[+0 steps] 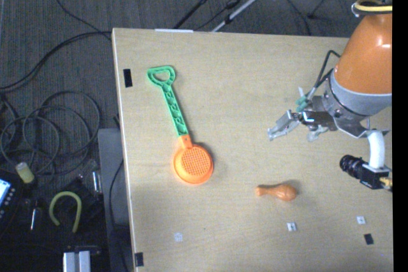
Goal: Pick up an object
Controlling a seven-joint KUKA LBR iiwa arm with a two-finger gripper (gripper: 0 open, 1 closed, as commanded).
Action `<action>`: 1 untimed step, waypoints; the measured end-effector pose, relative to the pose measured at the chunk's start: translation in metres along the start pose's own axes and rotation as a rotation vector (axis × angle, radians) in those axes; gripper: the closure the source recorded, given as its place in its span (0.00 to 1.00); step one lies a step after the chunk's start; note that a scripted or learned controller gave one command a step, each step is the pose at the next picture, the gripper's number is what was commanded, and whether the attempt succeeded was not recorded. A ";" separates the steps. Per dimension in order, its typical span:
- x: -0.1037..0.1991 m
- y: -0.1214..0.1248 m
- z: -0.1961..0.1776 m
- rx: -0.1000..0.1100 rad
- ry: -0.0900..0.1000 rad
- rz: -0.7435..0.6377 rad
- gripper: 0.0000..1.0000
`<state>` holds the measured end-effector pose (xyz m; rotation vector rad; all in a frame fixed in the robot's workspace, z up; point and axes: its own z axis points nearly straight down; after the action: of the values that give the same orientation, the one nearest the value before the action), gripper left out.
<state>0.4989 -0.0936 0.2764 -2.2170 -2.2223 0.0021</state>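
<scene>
We see a pale wooden desk (pixel 255 60) from above, with the arm (pixel 366 67) coming in from the right side. Its orange band sits above a grey wrist, and the jaws (pixel 279 127) point to the left, a little above the middle of the desk. The two metal fingers (pixel 275 132) look slightly apart and nothing is between them, so the jaws are open and hold no object.

On the left part of the desk lies a toy sieve (pixel 182 130). It has a long green handle with a loop at the far end and a round orange head at the near end. It lies flat, slanted, well apart from the jaws.

Nearer to us, below the jaws, lies a small orange object (pixel 278 191) with a thin neck on the left and a thicker round end on the right; we cannot tell exactly what it is. It is near the jaws but not touching them.

Beside the desk, on the dark floor at the left, there are black cables (pixel 44 124) in loops.
</scene>
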 end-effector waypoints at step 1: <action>-0.049 0.048 0.026 0.000 0.000 0.175 0.00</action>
<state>0.5465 -0.1420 0.2501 -2.4029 -2.0197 0.0027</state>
